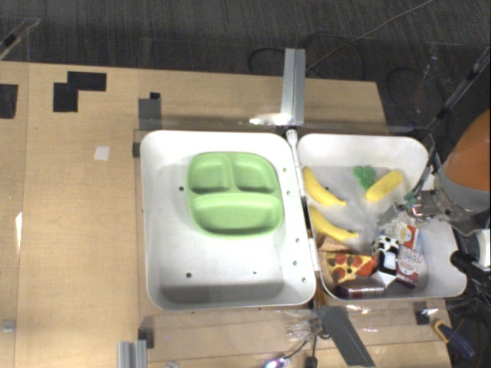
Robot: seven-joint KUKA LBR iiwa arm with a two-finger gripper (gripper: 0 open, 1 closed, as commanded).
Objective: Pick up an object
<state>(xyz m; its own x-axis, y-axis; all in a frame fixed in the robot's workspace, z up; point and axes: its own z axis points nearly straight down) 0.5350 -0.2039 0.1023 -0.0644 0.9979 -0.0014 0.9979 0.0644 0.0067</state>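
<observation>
Right bin (360,140): 2 bananas (322,190), corn (383,185), pizza slice (349,265), carton (409,253) | left bin (153,228): green tray (234,192) | gripper (420,205) at right rim, fingers' state unreadable.

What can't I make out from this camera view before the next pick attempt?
- Claw: small and dark against the right bin's clutter; open or shut cannot be told.
- Arm: cut off by the view's right edge.
- Carton: print too small to read.
- Dark item at the bin's near wall: too small to identify.
- Lower banana: its near side blurs into clear wrapping.
</observation>
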